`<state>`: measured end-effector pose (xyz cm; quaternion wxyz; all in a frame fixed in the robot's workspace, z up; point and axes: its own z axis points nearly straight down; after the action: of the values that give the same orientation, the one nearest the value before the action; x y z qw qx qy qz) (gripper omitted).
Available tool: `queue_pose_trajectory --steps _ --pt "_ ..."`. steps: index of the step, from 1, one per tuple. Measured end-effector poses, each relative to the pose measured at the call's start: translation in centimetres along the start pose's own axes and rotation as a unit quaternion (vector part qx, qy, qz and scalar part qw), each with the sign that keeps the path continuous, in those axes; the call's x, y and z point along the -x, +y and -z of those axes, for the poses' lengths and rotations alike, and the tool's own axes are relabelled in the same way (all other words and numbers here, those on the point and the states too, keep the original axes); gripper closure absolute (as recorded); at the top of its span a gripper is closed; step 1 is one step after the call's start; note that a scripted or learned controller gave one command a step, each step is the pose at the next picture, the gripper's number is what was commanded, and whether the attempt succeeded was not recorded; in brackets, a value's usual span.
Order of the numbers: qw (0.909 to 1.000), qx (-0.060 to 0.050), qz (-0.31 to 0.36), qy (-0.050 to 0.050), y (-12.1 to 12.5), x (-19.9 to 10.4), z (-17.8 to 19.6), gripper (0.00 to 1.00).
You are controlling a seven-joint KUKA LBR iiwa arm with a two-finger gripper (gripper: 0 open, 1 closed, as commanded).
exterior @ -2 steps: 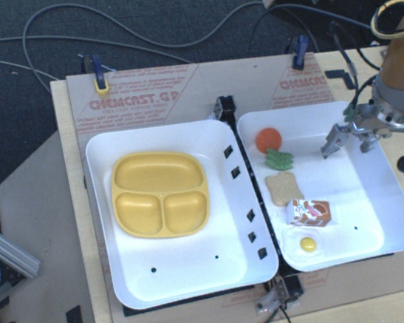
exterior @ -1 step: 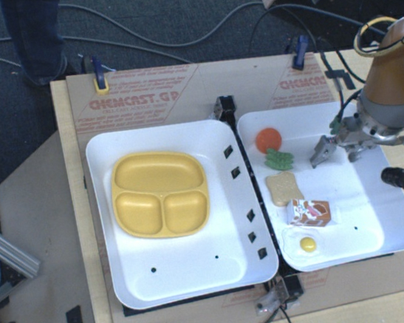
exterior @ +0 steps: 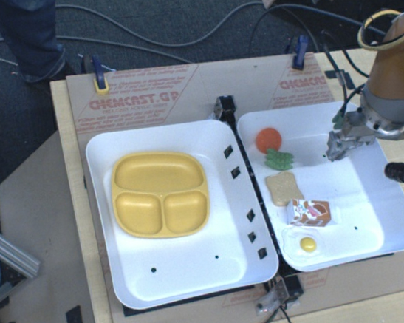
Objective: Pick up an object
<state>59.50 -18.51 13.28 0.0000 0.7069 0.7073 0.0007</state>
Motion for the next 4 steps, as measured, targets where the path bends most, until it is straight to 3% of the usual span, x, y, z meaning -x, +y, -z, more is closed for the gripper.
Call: queue_pose_trajectory --steps 2,3,4 --pt "1.0000 0.003 0.001 -0.001 0.4 -1.3 12.4 1.00" --pt "1.0000 0.001 0.001 -0.001 0.5 -1.3 14.4 1.00" --pt "1.0000 -0.002 0.002 0.001 0.9 -6.5 12.6 1.00"
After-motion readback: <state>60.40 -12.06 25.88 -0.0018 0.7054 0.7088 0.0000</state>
